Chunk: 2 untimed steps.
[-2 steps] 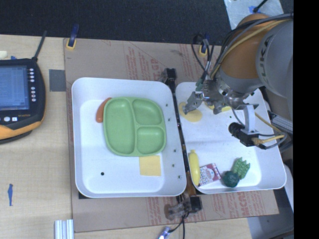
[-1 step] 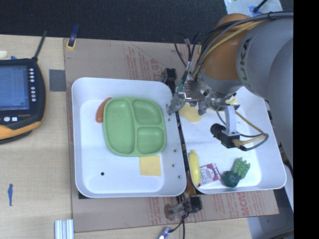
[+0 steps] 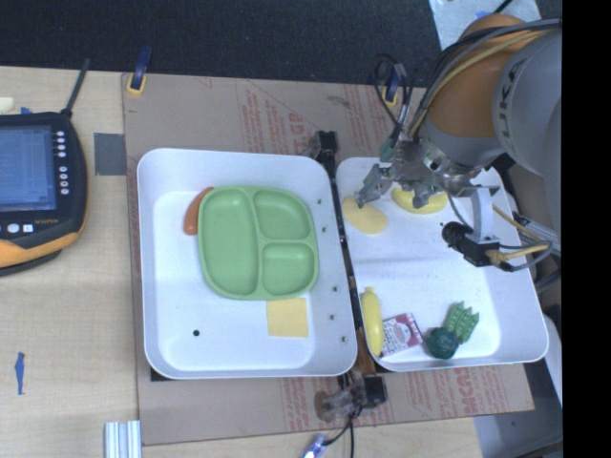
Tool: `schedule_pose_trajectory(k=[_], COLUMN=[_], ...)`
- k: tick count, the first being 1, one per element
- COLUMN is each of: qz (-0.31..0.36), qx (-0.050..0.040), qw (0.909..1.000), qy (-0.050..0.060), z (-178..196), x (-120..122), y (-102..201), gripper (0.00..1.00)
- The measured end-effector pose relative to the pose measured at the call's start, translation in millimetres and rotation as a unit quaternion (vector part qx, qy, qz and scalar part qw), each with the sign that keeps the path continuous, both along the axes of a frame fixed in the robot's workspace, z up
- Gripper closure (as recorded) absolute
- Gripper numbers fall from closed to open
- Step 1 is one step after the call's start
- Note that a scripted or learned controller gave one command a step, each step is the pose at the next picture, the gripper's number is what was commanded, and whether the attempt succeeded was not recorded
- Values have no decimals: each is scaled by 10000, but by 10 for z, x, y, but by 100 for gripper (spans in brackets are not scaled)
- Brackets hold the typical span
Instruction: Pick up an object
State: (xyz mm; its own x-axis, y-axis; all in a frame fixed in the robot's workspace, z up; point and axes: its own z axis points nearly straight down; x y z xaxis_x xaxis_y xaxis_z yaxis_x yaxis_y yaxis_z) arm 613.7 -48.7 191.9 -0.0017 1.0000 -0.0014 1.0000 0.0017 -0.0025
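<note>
My gripper (image 3: 393, 197) hangs over the back of the right bin (image 3: 520, 351), open, with nothing between its fingers. One fingertip (image 3: 368, 197) is just above a pale yellow round piece (image 3: 366, 220). The other is over a second yellow piece (image 3: 421, 201), which the wrist partly hides. Along the bin's front lie a yellow banana-like toy (image 3: 371, 321), a red and white packet (image 3: 401, 333) and a green leafy toy (image 3: 450, 331).
The left bin (image 3: 162, 256) holds a green divided plate (image 3: 258, 242), an orange piece (image 3: 194, 212) tucked at the plate's left edge, and a yellow square slice (image 3: 288, 318). A handheld control pad (image 3: 33, 189) sits at far left. Cables (image 3: 492, 246) trail beside the wrist.
</note>
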Motion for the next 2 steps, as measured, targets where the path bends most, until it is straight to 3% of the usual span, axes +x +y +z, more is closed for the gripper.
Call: schedule_pose_trajectory(k=[1, 2], qz=[22, 4], qx=[3, 1], qw=[10000, 10000], qy=[2, -7], z=[-2, 912], x=[111, 362], y=[686, 183], gripper=[0, 0])
